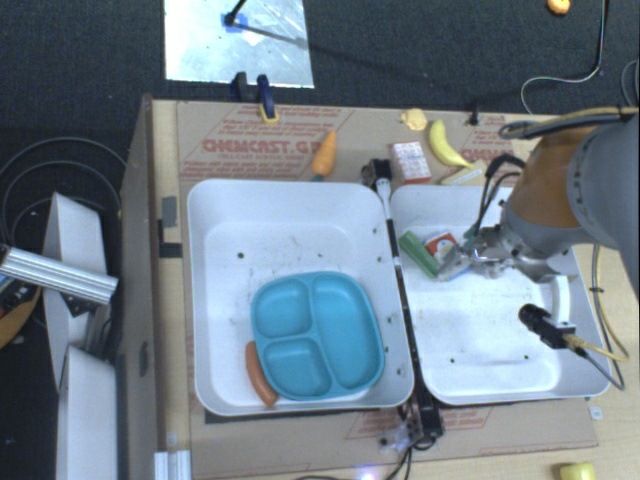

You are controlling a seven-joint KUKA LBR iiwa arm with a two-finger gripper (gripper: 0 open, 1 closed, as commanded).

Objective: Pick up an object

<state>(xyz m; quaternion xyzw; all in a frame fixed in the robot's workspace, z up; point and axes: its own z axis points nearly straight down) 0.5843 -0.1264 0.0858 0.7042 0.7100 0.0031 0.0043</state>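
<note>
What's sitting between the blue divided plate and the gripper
In the camera view, from the blue divided plate toward the gripper: the bins' adjoining rims, then a green object lying in the right bin.

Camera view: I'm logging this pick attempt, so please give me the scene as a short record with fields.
left bin: holds a blue divided tray and an orange sausage-shaped item at the tray's lower left
right bin: holds a green item and a small red-and-white item near its upper left corner
pincer: low in the right bin, beside the green item; grasp not discernible
arm: reaches in from the right
behind the bins: banana, carrot, small box on the cardboard
</note>
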